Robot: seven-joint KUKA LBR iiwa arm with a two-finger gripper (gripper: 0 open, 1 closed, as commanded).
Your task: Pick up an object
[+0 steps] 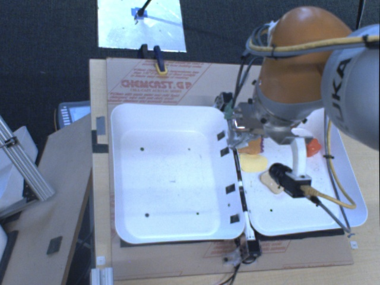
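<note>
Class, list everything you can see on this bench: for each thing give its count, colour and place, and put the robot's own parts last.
Bin: two, white, side by side on the bench; this one on the view's left, the other on the right.
Yellow piece: one, pale yellow, in the right bin near the divide.
Orange piece: one, orange, in the right bin, partly under the arm.
Red piece: one, red-orange, in the right bin, farther right.
Tan piece: one, beige, in the right bin beside a black part.
Clamp: one, yellow and dark, at the bench's far edge.
Shiny plate: one, silvery, beyond the bench.
Arm: one, grey with orange band, over the right bin.
</note>
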